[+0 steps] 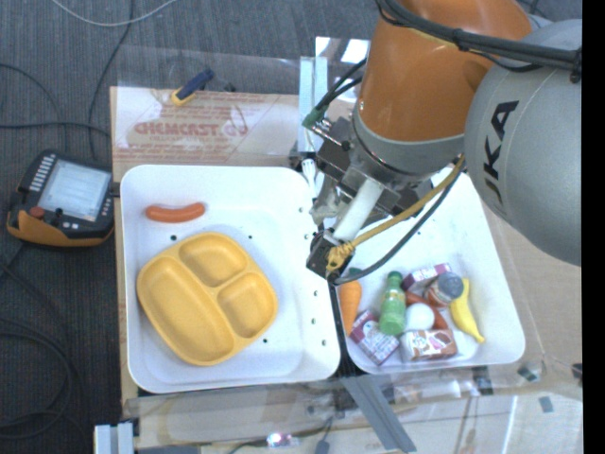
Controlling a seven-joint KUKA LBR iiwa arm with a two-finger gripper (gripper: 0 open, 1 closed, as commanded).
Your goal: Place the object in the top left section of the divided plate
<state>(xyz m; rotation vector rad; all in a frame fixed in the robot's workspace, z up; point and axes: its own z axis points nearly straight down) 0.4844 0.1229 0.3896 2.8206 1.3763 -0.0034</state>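
A yellow divided plate (206,296) with three sections lies in the left bin (284,348), toward its front. A red-orange sausage (175,212) rests on the bin floor just beyond the plate, near the bin's back left corner. My gripper (321,189) hangs under the big orange and grey wrist, above the wall between the two bins and to the right of the plate. I see nothing held in it, and the wrist hides most of it.
The right bin (501,339) holds a cluster at its front: a carrot (350,301), a green bottle (392,305), a banana (466,312), a small can (448,286) and packets (376,340). A teach pendant (61,200) lies left of the bench.
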